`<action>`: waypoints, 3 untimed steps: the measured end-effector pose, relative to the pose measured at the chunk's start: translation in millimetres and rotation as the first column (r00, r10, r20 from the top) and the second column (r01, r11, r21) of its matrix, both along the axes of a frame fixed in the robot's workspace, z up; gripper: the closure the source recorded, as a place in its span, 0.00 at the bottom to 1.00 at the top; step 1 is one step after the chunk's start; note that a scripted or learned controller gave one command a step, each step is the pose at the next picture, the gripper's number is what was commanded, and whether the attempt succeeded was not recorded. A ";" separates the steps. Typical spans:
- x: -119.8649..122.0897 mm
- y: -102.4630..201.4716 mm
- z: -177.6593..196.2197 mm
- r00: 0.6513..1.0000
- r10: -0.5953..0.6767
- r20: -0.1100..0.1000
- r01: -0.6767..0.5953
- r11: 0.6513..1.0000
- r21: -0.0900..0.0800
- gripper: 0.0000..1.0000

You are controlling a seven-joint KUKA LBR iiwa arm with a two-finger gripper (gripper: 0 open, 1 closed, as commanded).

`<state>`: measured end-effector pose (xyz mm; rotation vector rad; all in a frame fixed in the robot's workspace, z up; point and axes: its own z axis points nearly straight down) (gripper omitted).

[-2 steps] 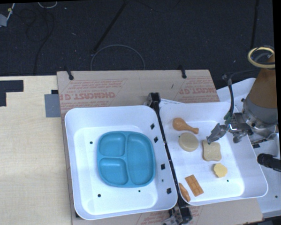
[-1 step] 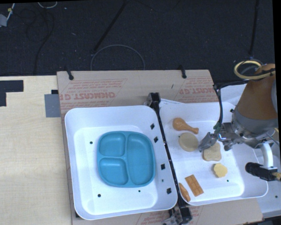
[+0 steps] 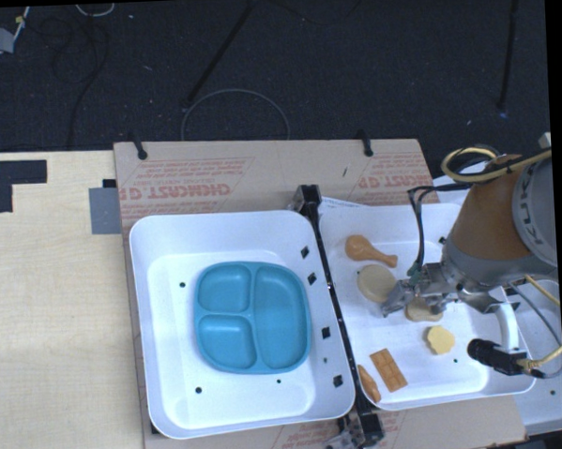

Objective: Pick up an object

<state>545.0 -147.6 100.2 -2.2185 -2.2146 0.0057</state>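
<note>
The gripper of a grey KUKA arm, orange-banded above the wrist, sits low in the right bin at centre right of the frame, its tip pressed in among a cluster of toy food; whether it is spread or closed cannot be told, since the metal tip and a tan piece blur together there, and nothing can be said to be held. Just left of the tip lies a round beige piece, touching or nearly touching it. Above that, toward the bin's upper left, a drumstick-shaped piece lies on its side. Below the gripper a small yellow piece rests apart from the rest, and along the lower left of the bin lie an orange waffle-like slab and a thin orange stick, side by side. That makes six loose items in the right bin, one of each kind, scattered flat as if tipped in for random picking. The left bin holds a single blue divided plate, with four compartments, lying flat at its middle. Any item would satisfy the task; the arm's low position suggests a grasp attempt is under way on the tan or beige piece
</note>
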 end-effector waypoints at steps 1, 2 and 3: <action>-0.1 -1.6 12.8 1.000 -0.006 0.001 0.006 1.000 0.000 1.00; -3.4 -8.3 73.7 1.000 -0.008 0.009 0.008 1.000 -0.003 1.00; -2.3 -7.6 115.7 1.000 0.004 0.008 -0.004 1.000 -0.003 1.00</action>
